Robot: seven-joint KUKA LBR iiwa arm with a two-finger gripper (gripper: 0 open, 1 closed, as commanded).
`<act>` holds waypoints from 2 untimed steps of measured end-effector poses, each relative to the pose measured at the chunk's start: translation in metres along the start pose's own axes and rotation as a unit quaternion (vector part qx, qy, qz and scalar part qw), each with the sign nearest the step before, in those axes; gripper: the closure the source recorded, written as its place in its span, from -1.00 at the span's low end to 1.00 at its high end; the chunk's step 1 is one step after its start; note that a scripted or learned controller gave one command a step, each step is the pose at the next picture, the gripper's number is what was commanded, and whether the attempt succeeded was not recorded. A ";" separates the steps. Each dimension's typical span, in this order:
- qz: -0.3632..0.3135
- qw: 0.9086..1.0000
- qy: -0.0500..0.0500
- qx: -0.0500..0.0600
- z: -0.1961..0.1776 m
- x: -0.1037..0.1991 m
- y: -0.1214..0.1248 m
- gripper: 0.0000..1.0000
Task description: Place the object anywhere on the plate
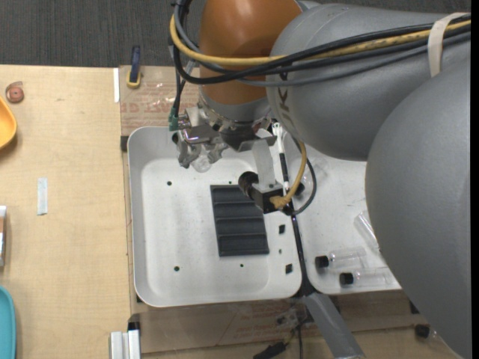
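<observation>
I had the arm (359, 88) reaching in over the left white bin (150, 275), its orange band (239, 28) sitting right above the wrist, and the jaws were down at the far end of that bin, close to its back wall. From this angle I couldn't tell whether the jaws were clenched or released; the wrist hardware crowded them out.

Right at the jaws' tip there was a small clear, glassy object (200, 160), touching or just under them. I couldn't say whether it was gripped or only lying on the bin floor.

Just to the near side of the jaws, and a little toward the arm, a black ribbed slab (239, 226) lay flat on the floor of the same bin. Well away from the jaws, over in the right bin (337, 193), two clear tubes with black caps (333, 269) lay near the front corner.

Out on the opposite side of the jaws, past the bin's rim, was the wooden table (67, 260). It carried a yellow curved piece (4, 129) at the view's edge, a teal one (4, 321) lower down and a small white strip (42, 197) between them, all well apart from the jaws.
</observation>
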State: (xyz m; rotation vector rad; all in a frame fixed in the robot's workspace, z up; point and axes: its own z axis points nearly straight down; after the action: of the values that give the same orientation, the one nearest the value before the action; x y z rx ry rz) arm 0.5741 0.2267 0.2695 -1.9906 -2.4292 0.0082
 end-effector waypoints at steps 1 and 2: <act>0.000 1.000 0.000 0.000 0.000 0.000 0.000 -1.00; 0.001 1.000 -0.001 0.001 -0.007 -0.002 0.000 1.00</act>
State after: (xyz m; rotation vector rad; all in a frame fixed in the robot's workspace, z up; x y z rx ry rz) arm 0.5748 0.2248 0.2769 -1.9938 -2.4263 0.0139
